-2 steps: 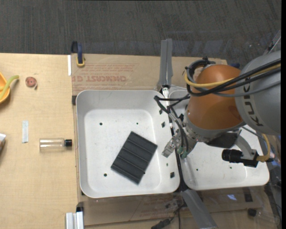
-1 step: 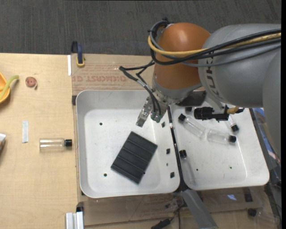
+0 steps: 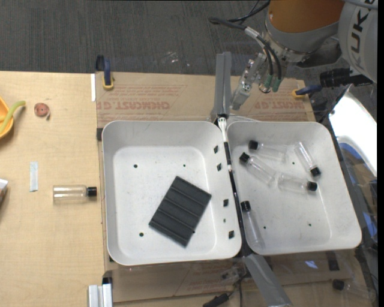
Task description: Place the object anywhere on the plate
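Bench space at the far left: what is seen there?

A yellow object (image 3: 5,117) is cut by the left edge, a small pink disc (image 3: 41,109) is set near it, and a clear black-capped bottle (image 3: 71,192) is laid on its side just outside the left bin (image 3: 111,240).

And what is held in that bin?

A dark ribbed plate (image 3: 180,211) is laid flat on its floor, turned at a slant. Nothing is seen resting on it.

Where are the task's objects found?

Several clear bottles (image 3: 273,153) with black caps are scattered on their sides in the right bin (image 3: 342,198), mostly in its far half. One is laid along the near-left wall. All are kept well apart from the plate by the walls where the two bins meet.

How is the gripper placed?

The gripper (image 3: 262,75) is hung above the cardboard behind the right bin, under the arm's orange band (image 3: 303,13). A clear, bottle-like shape (image 3: 246,90) is seen just beside it. Whether the gripper is spread, closed or clamped on that shape cannot be told.
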Tool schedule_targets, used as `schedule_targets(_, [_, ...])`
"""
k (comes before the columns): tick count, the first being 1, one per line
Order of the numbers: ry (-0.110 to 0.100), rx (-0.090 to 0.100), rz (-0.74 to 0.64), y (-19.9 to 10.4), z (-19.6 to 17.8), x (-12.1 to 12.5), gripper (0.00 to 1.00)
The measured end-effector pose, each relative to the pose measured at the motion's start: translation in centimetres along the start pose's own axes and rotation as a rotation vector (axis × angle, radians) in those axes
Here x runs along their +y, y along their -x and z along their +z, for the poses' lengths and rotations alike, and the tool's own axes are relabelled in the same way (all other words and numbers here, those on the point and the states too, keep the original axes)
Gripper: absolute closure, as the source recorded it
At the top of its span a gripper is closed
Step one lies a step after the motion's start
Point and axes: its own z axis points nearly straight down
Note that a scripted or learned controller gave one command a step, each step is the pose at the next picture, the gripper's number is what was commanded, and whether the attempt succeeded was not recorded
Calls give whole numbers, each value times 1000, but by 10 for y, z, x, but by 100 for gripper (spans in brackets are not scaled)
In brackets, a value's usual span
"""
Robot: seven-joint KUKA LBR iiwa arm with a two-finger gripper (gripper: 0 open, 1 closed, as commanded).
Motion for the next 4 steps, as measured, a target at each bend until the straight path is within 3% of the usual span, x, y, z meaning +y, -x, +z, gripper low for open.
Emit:
schedule_targets(1, [-2,4,160,-60,153,-7,100])
schedule_targets(2, [1,0,-177,-21,-31,-7,100])
schedule_targets(3, [0,3,-222,-79,93,64,100])
schedule_targets(4, [0,3,-222,-78,93,64,0])
